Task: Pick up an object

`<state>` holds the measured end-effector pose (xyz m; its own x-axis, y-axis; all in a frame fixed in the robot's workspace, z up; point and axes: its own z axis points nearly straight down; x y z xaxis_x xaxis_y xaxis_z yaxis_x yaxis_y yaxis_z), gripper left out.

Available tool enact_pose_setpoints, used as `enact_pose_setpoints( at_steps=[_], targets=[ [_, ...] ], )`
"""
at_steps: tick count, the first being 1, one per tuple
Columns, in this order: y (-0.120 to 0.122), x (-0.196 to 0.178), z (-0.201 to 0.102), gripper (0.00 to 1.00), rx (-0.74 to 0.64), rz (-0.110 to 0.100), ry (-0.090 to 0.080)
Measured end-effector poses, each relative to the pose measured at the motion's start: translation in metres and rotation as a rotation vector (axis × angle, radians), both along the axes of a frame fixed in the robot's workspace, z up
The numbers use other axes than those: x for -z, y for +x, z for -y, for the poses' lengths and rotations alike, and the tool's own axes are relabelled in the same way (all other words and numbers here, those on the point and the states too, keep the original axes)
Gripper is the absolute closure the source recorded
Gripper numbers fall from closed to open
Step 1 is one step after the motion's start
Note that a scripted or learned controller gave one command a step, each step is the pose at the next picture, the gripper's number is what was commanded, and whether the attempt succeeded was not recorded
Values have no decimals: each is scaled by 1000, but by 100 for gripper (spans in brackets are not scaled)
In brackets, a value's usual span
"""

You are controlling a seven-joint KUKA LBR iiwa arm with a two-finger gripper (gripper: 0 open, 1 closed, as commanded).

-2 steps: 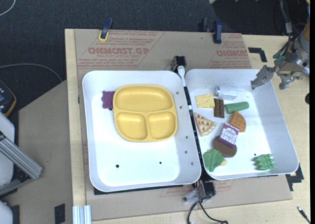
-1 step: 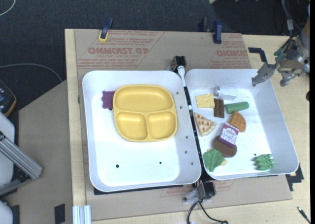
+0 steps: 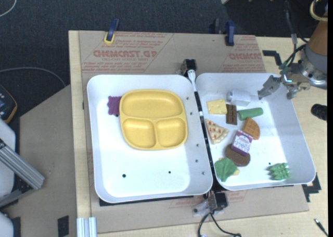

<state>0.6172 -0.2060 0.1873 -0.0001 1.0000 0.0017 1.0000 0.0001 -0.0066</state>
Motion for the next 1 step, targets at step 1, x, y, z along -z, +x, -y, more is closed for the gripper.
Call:
enact_pose_setpoints(
  at_steps=[1],
  targets=[
    [0,64,-5,0,-1,-1,1]
  ],
)
